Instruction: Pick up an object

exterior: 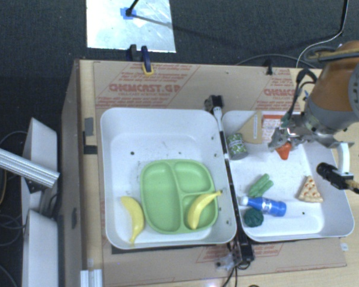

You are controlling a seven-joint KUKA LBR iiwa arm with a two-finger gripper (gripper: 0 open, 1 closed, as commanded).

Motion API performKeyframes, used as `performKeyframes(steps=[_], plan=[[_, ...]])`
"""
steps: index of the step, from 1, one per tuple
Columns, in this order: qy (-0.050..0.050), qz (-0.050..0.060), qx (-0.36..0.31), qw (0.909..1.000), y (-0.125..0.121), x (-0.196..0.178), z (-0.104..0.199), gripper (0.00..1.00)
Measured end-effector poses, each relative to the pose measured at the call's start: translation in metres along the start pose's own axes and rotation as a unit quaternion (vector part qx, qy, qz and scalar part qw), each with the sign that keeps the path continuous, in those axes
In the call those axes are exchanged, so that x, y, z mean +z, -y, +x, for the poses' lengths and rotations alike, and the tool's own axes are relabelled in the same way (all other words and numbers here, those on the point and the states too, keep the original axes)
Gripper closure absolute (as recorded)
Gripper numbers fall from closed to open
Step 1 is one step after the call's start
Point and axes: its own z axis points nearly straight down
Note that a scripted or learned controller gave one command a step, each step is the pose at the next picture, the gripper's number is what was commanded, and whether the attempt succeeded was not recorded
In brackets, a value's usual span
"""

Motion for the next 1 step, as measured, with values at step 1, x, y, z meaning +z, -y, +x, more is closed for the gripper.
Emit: performKeyframes(steps=[1], plan=[[0.000,0.000,0.000,1.0000,0.0076,-0.0578,0.0617,1.00]])
